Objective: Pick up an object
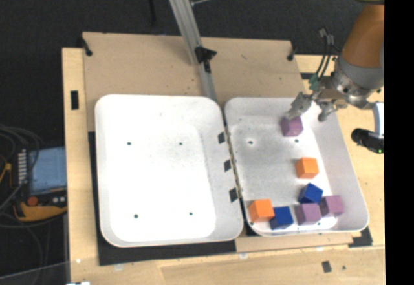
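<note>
Right-hand bin [339, 167] first, holding every block; the left-hand bin [155, 167] sits alongside. The arm [363, 41] leans in over the far right corner. The gripper [313, 108] hangs with fingers spread, gripping nothing. Just below its left finger lies a purple cube [292, 126], near the bin's far end, close but not between the fingers. It looks small, light and rigid; best pinched across two opposite flat faces, though those smooth sides could slip.
</note>
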`<state>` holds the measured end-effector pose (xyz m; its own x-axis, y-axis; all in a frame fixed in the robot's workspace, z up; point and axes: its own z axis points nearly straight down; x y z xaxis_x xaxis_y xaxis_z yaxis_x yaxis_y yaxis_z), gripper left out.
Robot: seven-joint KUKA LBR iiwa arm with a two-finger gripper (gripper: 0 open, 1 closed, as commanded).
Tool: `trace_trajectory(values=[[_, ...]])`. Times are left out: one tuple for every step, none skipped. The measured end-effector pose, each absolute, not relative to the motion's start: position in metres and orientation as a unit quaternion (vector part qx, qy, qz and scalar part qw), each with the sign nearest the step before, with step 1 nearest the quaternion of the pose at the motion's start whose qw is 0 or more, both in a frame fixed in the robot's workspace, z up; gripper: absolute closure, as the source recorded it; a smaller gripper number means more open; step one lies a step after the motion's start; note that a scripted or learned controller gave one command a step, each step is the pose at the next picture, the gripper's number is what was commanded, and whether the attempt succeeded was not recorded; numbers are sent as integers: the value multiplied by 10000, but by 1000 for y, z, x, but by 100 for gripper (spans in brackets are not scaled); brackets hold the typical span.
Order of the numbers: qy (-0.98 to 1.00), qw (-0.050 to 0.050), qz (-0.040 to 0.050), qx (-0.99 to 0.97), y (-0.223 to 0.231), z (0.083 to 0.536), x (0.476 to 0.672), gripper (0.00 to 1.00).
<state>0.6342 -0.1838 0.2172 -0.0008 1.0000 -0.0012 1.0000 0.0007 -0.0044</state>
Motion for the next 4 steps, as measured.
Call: trace_trajectory(values=[[-7086,7,17,-7056,-179,170,641,0],[-7074,-2,16,-7068,-181,130,640,0],[-7072,-29,-6,-7070,-182,144,642,100],[-7063,-30,-18,-7079,-181,194,634,100]])
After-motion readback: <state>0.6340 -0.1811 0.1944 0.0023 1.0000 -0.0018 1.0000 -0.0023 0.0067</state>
